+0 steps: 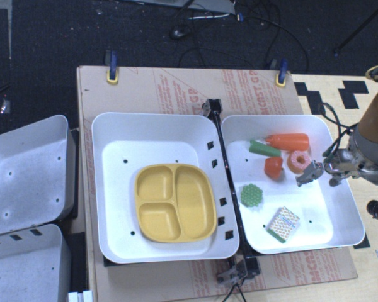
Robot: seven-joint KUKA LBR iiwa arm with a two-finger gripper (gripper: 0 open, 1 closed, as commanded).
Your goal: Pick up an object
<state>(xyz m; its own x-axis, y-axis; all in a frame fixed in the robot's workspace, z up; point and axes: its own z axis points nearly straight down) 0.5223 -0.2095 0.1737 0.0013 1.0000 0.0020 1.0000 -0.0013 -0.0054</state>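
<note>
**End effector poised at right bin, nothing held**

The arm [373, 131] reaches in from the right, so it works the right bin [340, 231], where all the loose items lie within its reach. The end effector [321, 172] sits low over the bin's right side, its two fingers apart with nothing between them; one tip lies just beside the pink ring [298, 162].

Contents of the right bin: carrot [282, 143] along the far wall, touching the pink ring; a red piece [273, 167] just below the carrot; green ball [252, 195] near the divider; small patterned box [283, 224] toward the near wall, well apart from the others. No single target is set, so any of these would serve.

The left bin [113, 168] carries a yellow divided tray [175, 202], centred, compartments bare. It probably serves as a drop place.

Judgement: approach stage, grasp not yet made. The ring is the nearest candidate. Risk: ring, carrot and red piece crowd together, so closing fingers may nudge a neighbour or slip off the ring's rounded edge.
</note>
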